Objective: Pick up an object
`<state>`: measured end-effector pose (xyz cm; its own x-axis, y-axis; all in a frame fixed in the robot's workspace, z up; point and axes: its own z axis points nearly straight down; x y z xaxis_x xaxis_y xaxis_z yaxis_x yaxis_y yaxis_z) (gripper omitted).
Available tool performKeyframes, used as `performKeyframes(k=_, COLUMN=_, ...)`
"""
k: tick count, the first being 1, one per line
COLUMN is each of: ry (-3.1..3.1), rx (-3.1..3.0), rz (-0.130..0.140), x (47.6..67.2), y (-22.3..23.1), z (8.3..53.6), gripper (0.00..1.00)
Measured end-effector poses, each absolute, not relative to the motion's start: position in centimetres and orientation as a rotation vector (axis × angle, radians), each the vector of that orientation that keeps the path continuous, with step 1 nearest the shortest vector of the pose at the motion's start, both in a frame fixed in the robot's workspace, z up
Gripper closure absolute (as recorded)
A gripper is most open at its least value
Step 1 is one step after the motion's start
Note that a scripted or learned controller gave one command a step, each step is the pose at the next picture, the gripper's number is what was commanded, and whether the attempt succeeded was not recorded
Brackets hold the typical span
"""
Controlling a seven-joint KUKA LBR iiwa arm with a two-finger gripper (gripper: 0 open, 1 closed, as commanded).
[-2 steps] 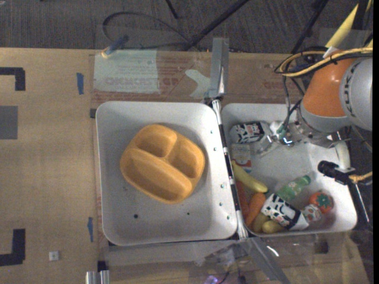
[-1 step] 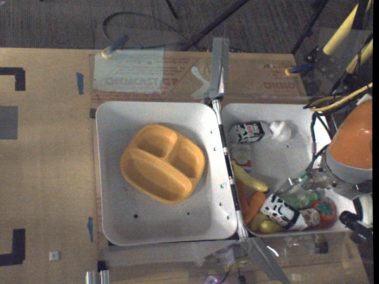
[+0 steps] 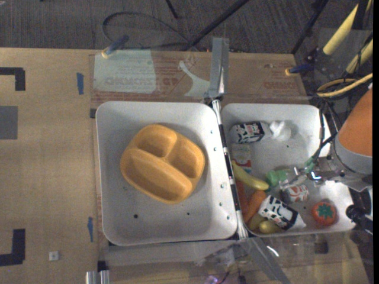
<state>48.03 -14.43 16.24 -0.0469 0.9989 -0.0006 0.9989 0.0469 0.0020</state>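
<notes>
Objects (image 3: 278, 212) fill right bin (image 3: 296, 114); claw (image 3: 311, 173) low above them.

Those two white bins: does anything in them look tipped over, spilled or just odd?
Nothing spilled. The orange divided tray sits askew, alone in the left bin. In the right bin, two cow-print cartons lie on their sides, jumbled with a banana and a tomato.

Plastic, wood and carton, mostly matt

We saw two bins, left (image 3: 112, 218) and right (image 3: 308, 114), of smooth white plastic with a dull sheen; the orange tray (image 3: 163, 163) looked like matt moulded plastic. The bench (image 3: 47, 176) was pale bare wood, and the clear sheet (image 3: 148, 70) behind the bins was glossy. The cow-print cartons (image 3: 247, 132) seemed printed card, and the banana (image 3: 250, 178) smooth toy plastic.
</notes>
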Motion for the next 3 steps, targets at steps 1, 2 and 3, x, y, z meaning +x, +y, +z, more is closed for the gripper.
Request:
performKeyframes(k=1, ry=2.271, rx=2.162, rz=0.006, x=51.0, y=-10.8, z=8.7, gripper=0.0)
performKeyframes(k=2, ry=2.474, rx=1.931, rz=0.003, x=58.1, y=-7.6, z=18.6, gripper=0.0)
performKeyframes(k=3, ry=2.403, rx=2.003, rz=0.012, x=56.4, y=-10.5, z=10.0, gripper=0.0)
